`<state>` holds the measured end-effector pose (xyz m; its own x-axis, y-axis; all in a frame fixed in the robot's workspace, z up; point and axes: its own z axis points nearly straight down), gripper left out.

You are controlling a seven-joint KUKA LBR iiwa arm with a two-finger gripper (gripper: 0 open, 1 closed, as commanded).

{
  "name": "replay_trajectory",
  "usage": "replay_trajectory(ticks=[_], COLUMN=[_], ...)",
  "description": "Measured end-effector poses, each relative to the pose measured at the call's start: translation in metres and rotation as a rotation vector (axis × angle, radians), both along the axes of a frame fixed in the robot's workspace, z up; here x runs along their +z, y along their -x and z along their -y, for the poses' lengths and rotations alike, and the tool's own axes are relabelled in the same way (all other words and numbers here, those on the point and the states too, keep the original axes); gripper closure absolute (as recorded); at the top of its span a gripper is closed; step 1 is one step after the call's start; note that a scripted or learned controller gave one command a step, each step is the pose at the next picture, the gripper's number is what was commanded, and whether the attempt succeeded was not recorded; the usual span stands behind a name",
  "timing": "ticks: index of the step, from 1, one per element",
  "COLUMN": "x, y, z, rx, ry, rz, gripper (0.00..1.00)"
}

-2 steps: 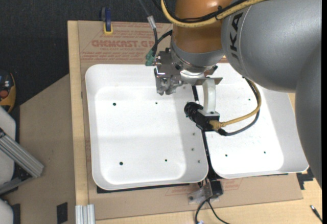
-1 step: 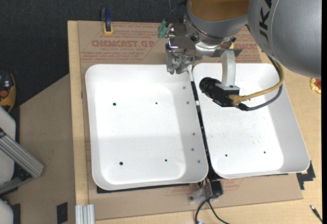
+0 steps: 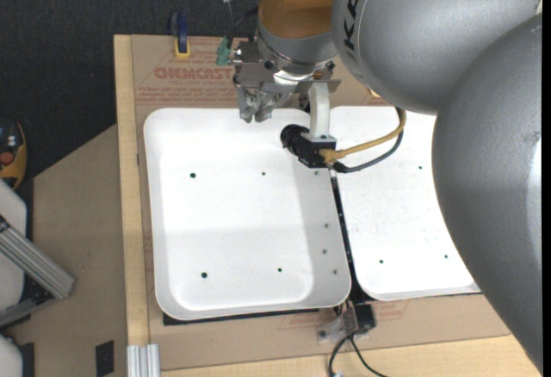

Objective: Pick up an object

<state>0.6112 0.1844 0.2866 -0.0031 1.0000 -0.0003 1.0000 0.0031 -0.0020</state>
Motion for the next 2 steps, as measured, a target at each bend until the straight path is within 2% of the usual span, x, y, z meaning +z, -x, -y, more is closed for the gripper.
replay_trajectory(ticks=[1,2], x=[-0.046,-0.005], y=[-0.035,-0.019], z=[-0.042,0.021], rx=[0.001,-0.009], ry=[-0.001,0.001], rz=[0.005,0.003], gripper=[1.00,1.00])
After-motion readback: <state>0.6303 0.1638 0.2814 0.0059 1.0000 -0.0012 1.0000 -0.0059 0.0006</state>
